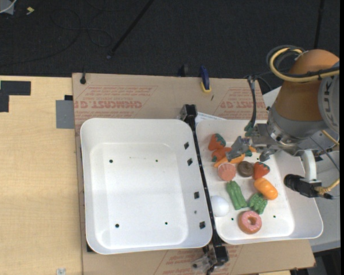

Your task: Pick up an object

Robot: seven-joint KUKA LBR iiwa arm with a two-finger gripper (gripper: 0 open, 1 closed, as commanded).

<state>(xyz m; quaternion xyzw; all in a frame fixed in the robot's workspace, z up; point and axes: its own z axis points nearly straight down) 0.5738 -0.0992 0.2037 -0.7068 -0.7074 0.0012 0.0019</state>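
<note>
toys (241, 176) in right bin (301, 225) | left bin (94, 182) beside it

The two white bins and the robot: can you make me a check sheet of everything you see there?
Surface: left bin and right bin sit side by side on brown cardboard on a wooden bench.
Job's things: toy foods in the right bin, among them a pink donut, a white egg, a green pickle and an orange piece.
Clutter: a blue clip at the cardboard's far edge.
Hand: hand is low over the toy pile; grip too hard to make out.
Cables: black cables on the dark floor; a yellow hose loop on the arm.
Surroundings: dark carpet behind the bench.
</note>
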